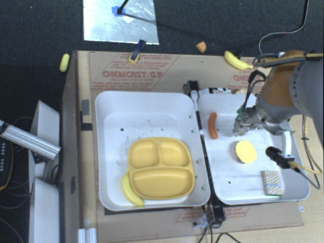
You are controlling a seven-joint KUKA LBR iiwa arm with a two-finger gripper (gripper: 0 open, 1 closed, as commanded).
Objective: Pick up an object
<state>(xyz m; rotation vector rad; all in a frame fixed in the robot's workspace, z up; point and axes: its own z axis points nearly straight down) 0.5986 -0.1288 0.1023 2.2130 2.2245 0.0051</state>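
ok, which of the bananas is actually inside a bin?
The banana in the left bin, tucked against the yellow divided plate. The other banana lies outside on the cardboard behind the right bin.

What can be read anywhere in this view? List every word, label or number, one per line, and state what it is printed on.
"CHEMCAST GP": red print on the brown protective sheet behind the left bin.
The same red print recurs on that sheet near the right bin and along the front edge, but is partly covered and too blurred to read.
The patterned sponge shows no legible text.
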